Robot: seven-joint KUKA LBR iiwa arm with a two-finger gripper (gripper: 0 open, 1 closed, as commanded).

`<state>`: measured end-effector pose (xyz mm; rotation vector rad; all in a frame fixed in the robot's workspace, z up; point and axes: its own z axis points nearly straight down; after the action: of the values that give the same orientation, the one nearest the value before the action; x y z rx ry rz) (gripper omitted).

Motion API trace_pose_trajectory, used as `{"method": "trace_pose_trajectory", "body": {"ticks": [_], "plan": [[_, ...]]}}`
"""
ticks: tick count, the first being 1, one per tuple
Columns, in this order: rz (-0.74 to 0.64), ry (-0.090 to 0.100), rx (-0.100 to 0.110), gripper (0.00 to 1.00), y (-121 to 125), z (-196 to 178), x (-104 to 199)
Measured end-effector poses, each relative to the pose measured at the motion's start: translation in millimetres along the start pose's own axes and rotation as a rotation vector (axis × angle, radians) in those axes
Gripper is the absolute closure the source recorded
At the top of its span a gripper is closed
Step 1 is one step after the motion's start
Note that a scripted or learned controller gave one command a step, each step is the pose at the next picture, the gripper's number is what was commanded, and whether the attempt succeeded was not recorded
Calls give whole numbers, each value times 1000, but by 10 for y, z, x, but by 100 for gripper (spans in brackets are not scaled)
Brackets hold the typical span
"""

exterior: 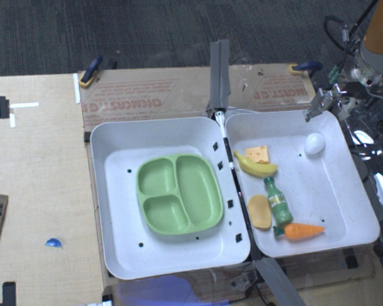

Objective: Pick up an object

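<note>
White bin (351, 190): carrot (303, 231) far from hand (319, 102).

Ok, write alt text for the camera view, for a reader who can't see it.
Two white bins sit side by side: the right bin holds a banana, cheese wedge, green bottle, carrot, bread roll and white egg; the left bin holds a green divided plate. The pincer hovers over the right bin's far corner.

dark grey carpet (136, 22) lies behind a pale wooden bench (37, 192) lined with brown cardboard (148, 96).
</note>
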<state>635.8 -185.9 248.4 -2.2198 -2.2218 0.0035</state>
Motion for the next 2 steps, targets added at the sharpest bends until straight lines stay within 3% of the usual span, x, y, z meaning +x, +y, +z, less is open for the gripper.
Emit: {"method": "trace_pose_trajectory", "body": {"ticks": [1, 2], "plan": [[45, 0, 0, 0, 232, 943, 633], [166, 0, -2, 0, -291, 1562, 914]]}}
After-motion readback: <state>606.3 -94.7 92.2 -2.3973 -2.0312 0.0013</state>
